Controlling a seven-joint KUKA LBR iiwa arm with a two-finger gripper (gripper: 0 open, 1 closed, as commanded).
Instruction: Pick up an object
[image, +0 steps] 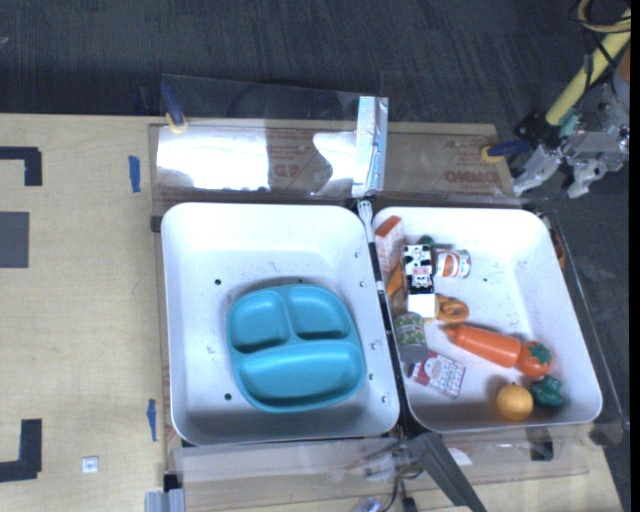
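The gripper (575, 160) hangs beyond the right bin's (500, 230) far corner; its grip state I cannot tell. The carrot (490, 346) lies inside that bin among crowded items, so a descent risks a glancing, empty grasp.

The pale wooden tabletop (70, 300) spans the frame's left and centre. Two shallow white plastic bins sit on it side by side: the left bin (190, 260) mid-frame, the right bin (510, 235) touching it.
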